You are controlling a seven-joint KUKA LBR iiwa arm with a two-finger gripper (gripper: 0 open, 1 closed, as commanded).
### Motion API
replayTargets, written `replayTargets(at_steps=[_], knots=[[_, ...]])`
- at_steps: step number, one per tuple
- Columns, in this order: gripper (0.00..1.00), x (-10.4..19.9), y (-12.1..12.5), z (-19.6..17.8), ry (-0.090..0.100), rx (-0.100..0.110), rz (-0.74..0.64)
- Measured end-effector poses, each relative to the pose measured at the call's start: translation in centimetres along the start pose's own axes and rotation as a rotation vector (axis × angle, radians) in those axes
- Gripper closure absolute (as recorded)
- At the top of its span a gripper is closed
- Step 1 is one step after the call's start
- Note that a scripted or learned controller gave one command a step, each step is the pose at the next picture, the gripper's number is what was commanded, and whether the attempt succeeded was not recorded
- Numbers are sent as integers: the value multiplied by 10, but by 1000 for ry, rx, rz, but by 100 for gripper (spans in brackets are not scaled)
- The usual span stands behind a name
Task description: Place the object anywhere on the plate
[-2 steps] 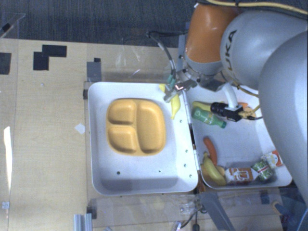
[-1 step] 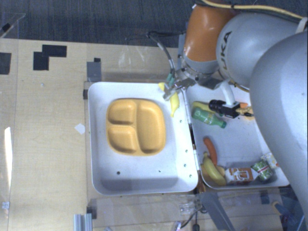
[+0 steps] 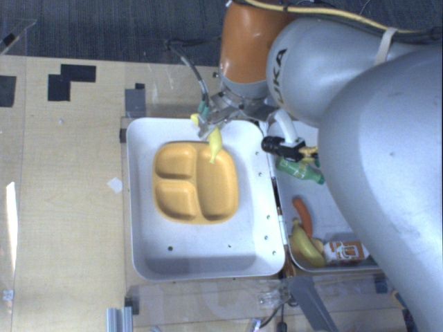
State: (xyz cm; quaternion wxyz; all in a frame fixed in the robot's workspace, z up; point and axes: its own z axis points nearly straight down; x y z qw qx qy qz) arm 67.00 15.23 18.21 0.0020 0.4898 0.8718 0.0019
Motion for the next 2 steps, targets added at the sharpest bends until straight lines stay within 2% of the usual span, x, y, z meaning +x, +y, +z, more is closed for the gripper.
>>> replayTargets(at_steps=[1, 2], knots=[[0, 0, 0, 0, -1, 0, 0], [100, 0, 2, -11, -3, -5, -5]])
